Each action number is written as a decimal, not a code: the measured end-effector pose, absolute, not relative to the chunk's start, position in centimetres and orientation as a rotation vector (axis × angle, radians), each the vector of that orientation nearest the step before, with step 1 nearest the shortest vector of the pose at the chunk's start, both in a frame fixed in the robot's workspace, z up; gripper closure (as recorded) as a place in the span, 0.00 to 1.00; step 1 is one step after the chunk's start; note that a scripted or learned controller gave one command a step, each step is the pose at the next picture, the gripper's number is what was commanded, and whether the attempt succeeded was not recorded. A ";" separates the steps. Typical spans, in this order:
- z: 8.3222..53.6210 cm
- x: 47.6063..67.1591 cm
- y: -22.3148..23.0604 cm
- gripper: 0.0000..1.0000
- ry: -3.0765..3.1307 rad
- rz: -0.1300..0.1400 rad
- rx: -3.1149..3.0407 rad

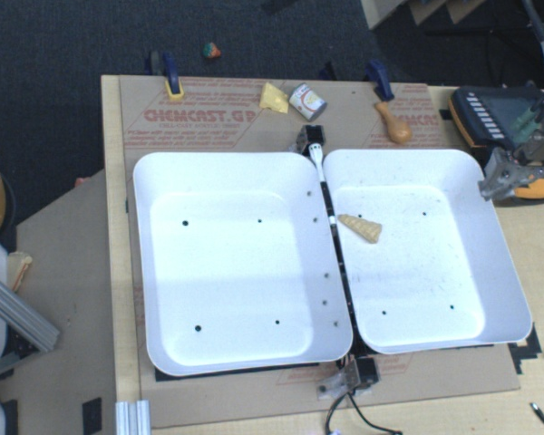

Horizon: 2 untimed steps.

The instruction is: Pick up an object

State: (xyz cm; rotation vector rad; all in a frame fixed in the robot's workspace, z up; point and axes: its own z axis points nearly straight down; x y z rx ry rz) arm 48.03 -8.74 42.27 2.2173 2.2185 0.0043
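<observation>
A grey claw (500, 178) sits at the right bin's (435, 329) far right rim; whether it is open or closed cannot be told. One tan cone (360, 227) lies well to its left, in that bin, near the left bin (236, 333). Two bins on the table (254, 401).

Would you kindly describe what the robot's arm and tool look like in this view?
At the right edge the arm appears as a grey body with an orange band; the tool is a pale grey metal piece. Finer details are too blurred to tell.
</observation>
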 end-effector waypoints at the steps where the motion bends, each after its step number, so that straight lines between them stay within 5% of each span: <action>1: 48.7 48.2 -15.4 1.00 2.207 0.004 2.220; 2: 53.9 47.9 -22.8 1.00 2.205 0.002 2.220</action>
